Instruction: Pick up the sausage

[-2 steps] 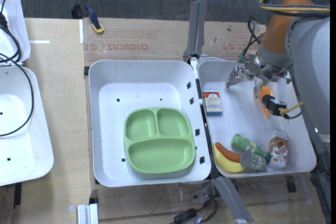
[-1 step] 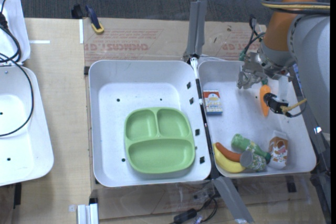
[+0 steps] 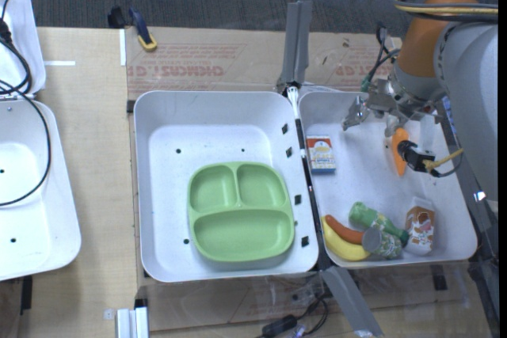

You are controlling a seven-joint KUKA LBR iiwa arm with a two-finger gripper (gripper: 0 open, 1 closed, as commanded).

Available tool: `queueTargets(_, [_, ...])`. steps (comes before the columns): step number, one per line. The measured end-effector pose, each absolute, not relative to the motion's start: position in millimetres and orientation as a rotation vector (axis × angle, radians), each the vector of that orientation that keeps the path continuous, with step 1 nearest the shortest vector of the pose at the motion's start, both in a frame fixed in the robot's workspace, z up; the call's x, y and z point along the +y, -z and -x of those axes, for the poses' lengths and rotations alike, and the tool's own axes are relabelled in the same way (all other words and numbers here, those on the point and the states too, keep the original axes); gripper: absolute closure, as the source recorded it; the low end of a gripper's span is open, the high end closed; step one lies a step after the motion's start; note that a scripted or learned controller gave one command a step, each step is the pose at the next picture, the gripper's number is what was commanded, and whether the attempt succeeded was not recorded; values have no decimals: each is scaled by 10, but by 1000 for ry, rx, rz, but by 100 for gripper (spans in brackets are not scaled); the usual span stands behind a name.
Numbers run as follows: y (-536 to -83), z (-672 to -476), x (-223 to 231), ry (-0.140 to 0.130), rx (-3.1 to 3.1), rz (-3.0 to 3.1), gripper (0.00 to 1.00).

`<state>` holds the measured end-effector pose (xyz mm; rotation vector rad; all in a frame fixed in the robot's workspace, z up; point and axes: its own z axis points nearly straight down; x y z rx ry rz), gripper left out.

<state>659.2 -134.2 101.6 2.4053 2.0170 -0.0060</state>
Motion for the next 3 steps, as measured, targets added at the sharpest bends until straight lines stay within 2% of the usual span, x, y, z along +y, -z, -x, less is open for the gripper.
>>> queueTargets(1, [-1114, -6596, -1341, 8, 2020, -2400, 100])
queueTargets(2, [-1110, -6595, -1339, 9, 2020, -2401, 0])
queueTargets(3, [-954, -6360, -1785, -24, 2199, -2255, 0])
